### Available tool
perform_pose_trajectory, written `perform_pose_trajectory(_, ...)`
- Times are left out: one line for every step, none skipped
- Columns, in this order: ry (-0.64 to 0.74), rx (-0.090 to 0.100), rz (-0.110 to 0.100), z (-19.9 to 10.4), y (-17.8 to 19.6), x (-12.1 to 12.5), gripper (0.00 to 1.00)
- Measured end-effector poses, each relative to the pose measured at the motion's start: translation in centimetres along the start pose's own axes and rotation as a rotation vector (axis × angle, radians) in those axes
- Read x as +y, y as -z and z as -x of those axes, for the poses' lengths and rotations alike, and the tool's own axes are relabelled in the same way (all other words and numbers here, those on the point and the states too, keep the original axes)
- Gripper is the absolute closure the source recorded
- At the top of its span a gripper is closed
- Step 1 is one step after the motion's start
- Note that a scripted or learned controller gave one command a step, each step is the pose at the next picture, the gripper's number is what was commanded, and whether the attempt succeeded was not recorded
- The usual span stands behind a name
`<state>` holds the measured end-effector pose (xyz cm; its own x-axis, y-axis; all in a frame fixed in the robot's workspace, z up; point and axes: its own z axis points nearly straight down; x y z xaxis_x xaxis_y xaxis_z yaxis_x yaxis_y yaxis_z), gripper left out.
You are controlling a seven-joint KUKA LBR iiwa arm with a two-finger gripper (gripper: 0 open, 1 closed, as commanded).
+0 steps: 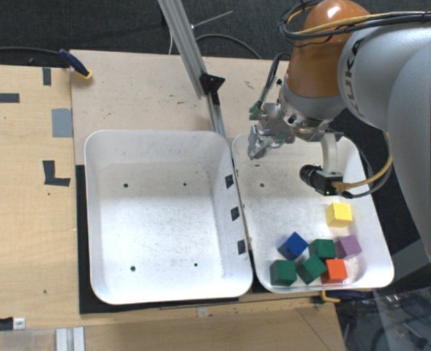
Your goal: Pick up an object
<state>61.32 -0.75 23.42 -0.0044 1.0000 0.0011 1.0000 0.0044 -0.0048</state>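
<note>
Over right bin's (pixel 380 232) far corner | fingers (pixel 257 148) state unclear | blocks: near end | no legible writing

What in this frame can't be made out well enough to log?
- Gripper, camera view: small and blurred against the right bin's rim; its finger state is unreadable.
- Green blocks: packed together with the orange block, so their count is unclear.
- Right bin's far right corner: covered by the arm.
</note>
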Motion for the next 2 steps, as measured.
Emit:
perform_pose_trajectory(0.0,0.0,0.0,-3.3,-0.7,-3.4,1.0)
perform_pose_trajectory(0.0,0.0,0.0,-7.1,-1.4,-6.2,1.0)
